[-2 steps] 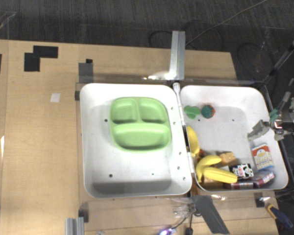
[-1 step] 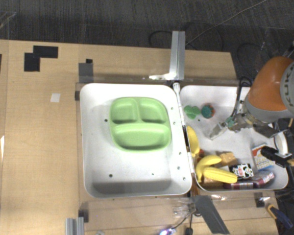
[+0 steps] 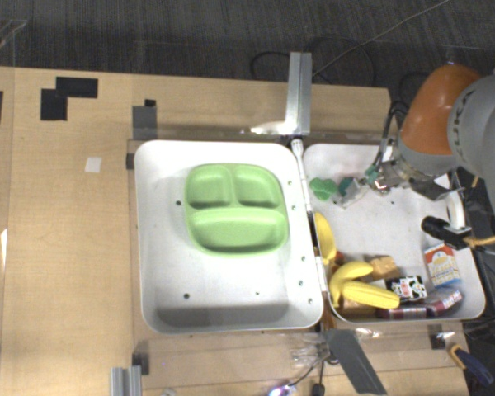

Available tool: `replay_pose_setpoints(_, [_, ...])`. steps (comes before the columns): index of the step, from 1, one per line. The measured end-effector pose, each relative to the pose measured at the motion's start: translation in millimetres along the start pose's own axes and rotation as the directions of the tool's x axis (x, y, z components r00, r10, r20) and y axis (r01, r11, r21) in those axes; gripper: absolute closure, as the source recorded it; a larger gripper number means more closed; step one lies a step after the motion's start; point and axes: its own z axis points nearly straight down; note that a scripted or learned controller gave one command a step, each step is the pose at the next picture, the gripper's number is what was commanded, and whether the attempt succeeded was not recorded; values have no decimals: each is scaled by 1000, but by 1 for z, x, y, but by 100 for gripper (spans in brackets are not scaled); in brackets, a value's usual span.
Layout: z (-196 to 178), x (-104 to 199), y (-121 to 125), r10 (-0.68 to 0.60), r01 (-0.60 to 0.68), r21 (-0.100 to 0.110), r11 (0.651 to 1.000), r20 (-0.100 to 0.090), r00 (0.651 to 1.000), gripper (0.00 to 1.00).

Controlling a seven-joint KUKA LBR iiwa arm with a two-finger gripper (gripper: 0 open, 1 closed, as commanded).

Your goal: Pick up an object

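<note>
**Green object at the gripper tip, right bin**

Green object (image 3: 322,189), small and soft-looking, lies on the floor of the right bin (image 3: 404,246) near its upper left corner, touching or just beside the gripper (image 3: 352,190). Arm (image 3: 458,122), grey with an orange band, reaches in low from the right, apparently to address this piece. Left bin (image 3: 161,246) bears a green sectioned tray (image 3: 235,207), upright and centred. Bananas (image 3: 359,285), a small carton (image 3: 440,264) and other clutter crowd the right bin's lower edge, well apart from the gripper. Whether the gripper's tips are parted or closed, or grasp anything, cannot be told.
</note>
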Motion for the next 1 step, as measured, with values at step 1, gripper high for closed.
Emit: replay_pose_setpoints(1, [2, 14, 42, 32, -32, 7, 999, -1, 999, 0])
